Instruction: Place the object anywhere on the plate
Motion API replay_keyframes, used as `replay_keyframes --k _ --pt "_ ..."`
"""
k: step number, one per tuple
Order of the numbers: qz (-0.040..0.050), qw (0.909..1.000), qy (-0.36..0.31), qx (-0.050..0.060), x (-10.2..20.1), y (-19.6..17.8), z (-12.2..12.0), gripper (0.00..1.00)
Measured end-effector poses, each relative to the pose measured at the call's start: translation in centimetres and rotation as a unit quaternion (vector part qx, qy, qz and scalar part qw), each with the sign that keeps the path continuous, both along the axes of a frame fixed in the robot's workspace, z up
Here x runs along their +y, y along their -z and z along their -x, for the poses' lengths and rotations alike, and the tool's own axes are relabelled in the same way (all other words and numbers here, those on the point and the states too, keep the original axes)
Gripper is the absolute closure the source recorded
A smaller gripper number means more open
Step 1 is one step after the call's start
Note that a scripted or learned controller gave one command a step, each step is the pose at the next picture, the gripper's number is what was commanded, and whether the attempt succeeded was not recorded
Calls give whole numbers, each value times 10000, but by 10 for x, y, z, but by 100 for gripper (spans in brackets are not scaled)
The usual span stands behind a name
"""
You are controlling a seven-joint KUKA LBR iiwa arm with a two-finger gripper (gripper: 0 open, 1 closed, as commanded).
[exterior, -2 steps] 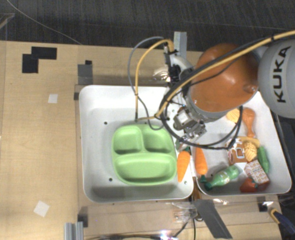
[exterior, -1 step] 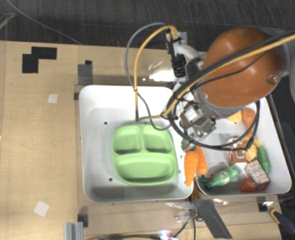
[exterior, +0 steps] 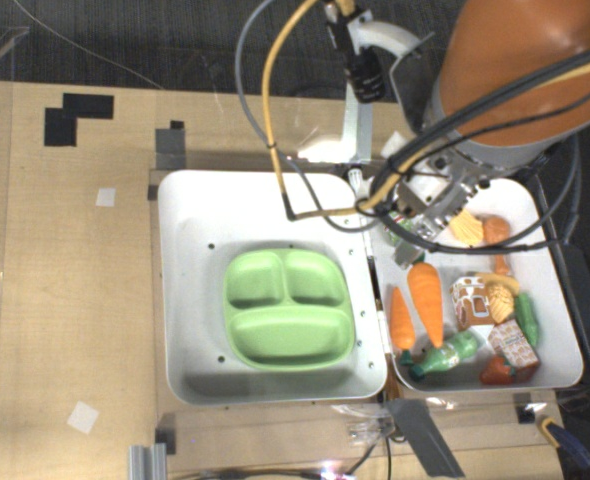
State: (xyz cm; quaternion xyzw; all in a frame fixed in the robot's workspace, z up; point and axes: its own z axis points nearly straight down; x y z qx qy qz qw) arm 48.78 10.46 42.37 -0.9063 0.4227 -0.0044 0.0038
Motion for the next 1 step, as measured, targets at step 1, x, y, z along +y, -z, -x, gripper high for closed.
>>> replay_keyframes --k 1 --pt "6 9948 -1021 34 -25 79 -3 100"
